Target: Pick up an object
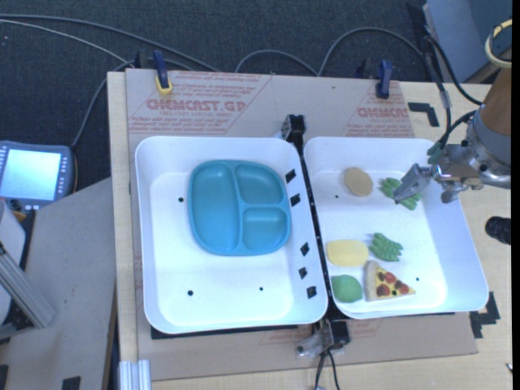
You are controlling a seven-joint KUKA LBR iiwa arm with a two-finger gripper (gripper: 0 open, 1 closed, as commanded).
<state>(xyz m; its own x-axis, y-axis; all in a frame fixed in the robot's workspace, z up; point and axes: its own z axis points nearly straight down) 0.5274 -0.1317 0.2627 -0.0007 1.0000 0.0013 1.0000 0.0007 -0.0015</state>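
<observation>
Two shallow white bins sit side by side on a brown bench (244, 96) w/ red print on its surface: left bin (162, 299) and right bin (463, 242). Left bin holds a blue divided tray (240, 207), three compartments, lying flat near bin centre. Right bin holds six small toy food items. Tan round piece (357, 181) lies in upper part of bin. Green leafy piece (400, 192) lies just to its right, near upper right area. Yellow piece (347, 253) lies lower, toward the divider side; a second green leafy piece (387, 247) is just beside it on the right. Green round piece (347, 288) sits near front wall, below the yellow piece. Pizza slice (385, 283) lies immediately right of the green round piece, approx. touching it. Arm enters from the right edge; gripper (413, 185) is positioned over upper right of right bin, directly at the green leafy piece next to the tan piece. A grey finger overlaps that leafy piece, but whether the claw is released or clenched cannot be told from this angle. Blue clamps (162, 78) hold bench sheet at rear edge. A handheld screen unit (32, 173) rests off-bench at far left.
</observation>
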